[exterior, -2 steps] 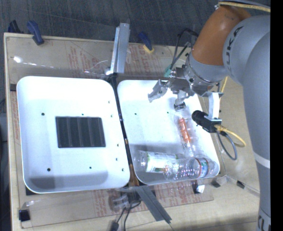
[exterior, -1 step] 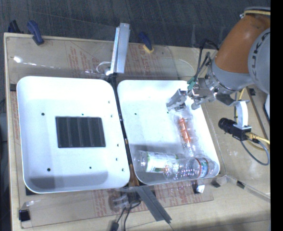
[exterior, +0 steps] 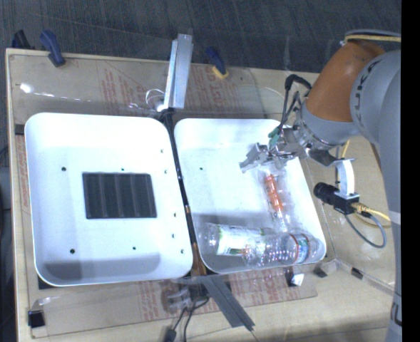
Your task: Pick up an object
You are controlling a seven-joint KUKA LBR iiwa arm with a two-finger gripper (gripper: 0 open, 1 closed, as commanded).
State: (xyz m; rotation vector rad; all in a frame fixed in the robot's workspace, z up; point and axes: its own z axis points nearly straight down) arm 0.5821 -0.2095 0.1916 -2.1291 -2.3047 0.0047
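Hand (exterior: 261,155) sat at right bin's far side, finger state unclear; orange-filled packet (exterior: 274,194) lay just below, long axis running nearward.

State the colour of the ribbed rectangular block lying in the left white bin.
The ribbed rectangular block is dark grey, shown in the camera view.

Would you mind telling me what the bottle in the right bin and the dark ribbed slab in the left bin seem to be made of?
Bottle: likely thin clear plastic; the white bin shows through it and it glints.
Dark ribbed slab: matte black, perhaps rubber or foam; ridged, with no shine. The material is uncertain.
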